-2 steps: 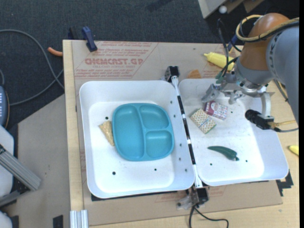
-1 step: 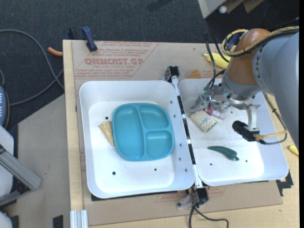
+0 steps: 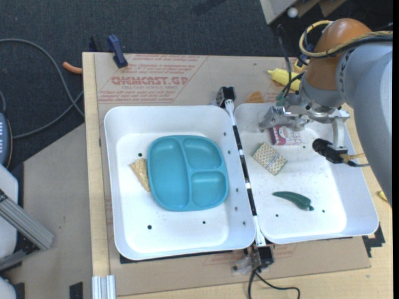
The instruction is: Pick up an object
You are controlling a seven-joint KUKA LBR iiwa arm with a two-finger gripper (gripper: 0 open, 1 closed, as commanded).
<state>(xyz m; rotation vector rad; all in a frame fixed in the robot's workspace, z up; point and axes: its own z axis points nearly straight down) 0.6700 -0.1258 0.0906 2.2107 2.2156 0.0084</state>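
Hovering over right bin [image 3: 349, 226], above pink packet [image 3: 288, 136]: end effector [image 3: 288, 119], jaw state impossible to tell. Lying nearby: patterned square [image 3: 270, 158], green pepper [image 3: 293, 199].

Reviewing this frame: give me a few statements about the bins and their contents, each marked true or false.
1. The teal divided plate lies in the left bin. True.
2. The green pepper-shaped item sits on the plate. False: it lies in the right bin.
3. The gripper is over the right bin's far end. True.
4. The patterned square pad is in the left bin. False: it is in the right bin.
5. A tan piece pokes out at the plate's left edge. True.
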